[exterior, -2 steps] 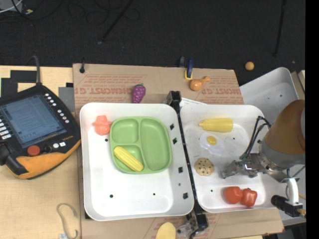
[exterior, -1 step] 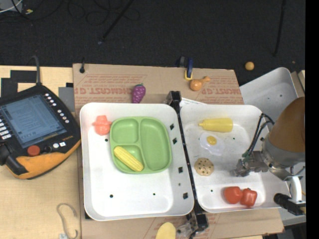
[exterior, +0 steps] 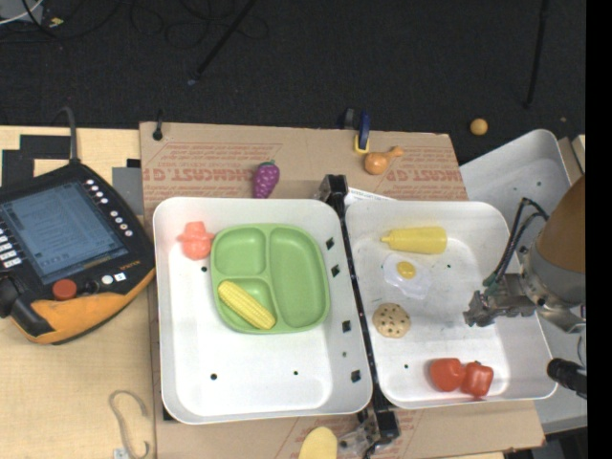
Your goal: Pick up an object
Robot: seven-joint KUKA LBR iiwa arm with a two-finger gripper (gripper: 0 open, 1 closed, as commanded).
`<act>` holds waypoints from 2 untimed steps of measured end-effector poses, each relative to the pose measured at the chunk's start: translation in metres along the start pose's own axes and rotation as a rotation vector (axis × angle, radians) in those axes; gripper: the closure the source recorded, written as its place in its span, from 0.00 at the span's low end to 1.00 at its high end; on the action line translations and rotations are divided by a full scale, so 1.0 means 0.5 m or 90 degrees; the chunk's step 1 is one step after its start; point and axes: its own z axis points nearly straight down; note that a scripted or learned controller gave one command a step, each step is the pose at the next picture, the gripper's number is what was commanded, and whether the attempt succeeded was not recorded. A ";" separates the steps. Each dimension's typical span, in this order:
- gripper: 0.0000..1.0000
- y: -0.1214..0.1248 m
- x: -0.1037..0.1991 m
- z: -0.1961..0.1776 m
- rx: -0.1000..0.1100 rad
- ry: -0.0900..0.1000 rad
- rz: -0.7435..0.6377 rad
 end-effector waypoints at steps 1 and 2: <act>1.00 -0.005 -0.023 -0.101 0.000 -0.001 0.001; 1.00 -0.004 -0.025 -0.135 0.001 0.000 0.000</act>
